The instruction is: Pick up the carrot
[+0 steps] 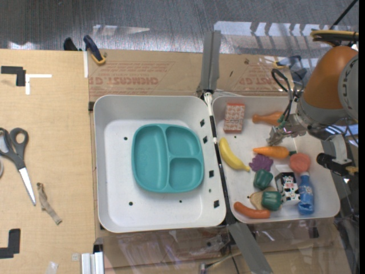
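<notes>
The carrot (272, 151) is orange with a green tip and lies flat in the right bin (325, 210), pointing left. My gripper (278, 135) hangs just above its far side, close to it or touching it, at the end of the grey and orange arm (333, 79) that comes in from the right. Nothing is seen lifted off the bin floor. A second orange toy, shaped like a drumstick (268, 117), lies just behind the gripper.
Crowded around the carrot are a pink ball (300, 162), purple grapes (261, 163), a banana (232, 156), a green pepper (263, 179), a cow-print carton (288, 188), a blue bottle (305, 194) and a patterned box (234, 117). The left bin (108, 170) holds a teal divided plate (168, 157).
</notes>
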Tool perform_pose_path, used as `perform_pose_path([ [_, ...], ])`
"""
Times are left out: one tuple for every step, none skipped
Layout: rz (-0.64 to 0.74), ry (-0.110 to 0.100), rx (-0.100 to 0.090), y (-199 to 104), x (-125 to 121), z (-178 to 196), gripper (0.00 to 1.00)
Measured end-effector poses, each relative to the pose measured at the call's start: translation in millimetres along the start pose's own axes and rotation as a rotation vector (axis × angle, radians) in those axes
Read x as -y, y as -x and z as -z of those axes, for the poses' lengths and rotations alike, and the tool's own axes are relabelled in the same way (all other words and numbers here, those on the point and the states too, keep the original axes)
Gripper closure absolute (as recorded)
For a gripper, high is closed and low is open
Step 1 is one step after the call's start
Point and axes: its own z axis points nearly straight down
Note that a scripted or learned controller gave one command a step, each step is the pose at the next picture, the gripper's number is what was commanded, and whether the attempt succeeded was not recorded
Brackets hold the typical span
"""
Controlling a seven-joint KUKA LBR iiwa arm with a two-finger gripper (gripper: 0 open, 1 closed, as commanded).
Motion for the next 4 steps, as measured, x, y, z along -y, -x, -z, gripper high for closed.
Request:
perform_pose_path([
  [0.000, 0.000, 0.000, 0.0, 0.0, 0.0, 0.00],
  [0.029, -0.001, 0.000, -28.3, 50.5, -0.8, 0.00],
  [0.025, 0.002, 0.000, -27.4, 49.9, 8.7, 1.00],
  [-0.139, -0.002, 0.001, -102.0, 50.6, 98.6, 1.00],
])
